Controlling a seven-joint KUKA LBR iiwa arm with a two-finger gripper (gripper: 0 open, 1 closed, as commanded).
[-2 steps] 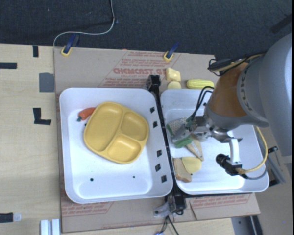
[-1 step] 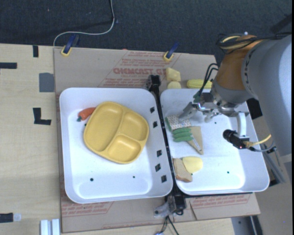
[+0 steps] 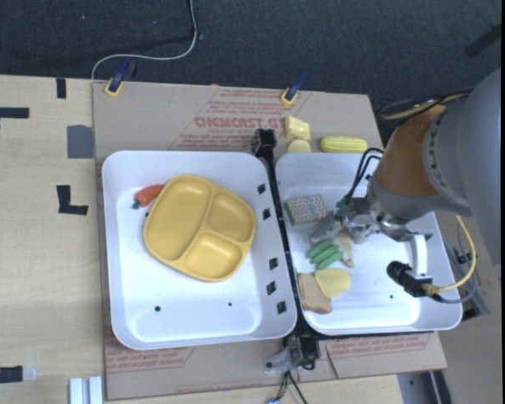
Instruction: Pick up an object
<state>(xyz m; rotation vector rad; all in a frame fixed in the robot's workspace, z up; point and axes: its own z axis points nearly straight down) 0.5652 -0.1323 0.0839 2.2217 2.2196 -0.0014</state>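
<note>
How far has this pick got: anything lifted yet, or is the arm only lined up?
Nothing looks lifted. The hand is low in the right bin, beside the green beans and the grey sponge, but no item shows between its fingers. The grasp and lift are left. The yellow plate lies in the left bin.

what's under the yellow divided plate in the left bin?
An orange carrot-like piece pokes out from under the upper-left rim of the yellow divided plate, lying on the left bin floor. How far it runs beneath, and whether anything else is there, is covered by the plate.
</note>
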